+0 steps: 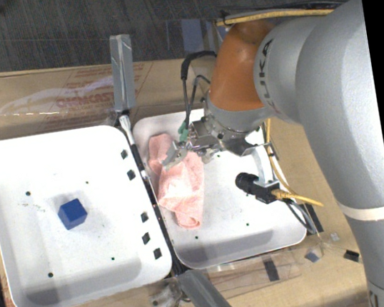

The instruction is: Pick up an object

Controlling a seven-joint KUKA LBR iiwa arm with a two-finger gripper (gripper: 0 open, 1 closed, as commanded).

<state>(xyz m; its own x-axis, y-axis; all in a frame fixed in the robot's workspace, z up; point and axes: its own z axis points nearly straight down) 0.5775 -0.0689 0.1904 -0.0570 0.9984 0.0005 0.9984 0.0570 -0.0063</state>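
Cardboard-topped table (39,101) — end effector (181,151), grip state unclear, low over pink cloth (180,183) — next, clench and lift.

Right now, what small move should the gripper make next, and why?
Probably a short descent straight down onto the pink cloth. The gripper sits over the cloth's upper end in the right bin, and nothing shows between its fingers yet.
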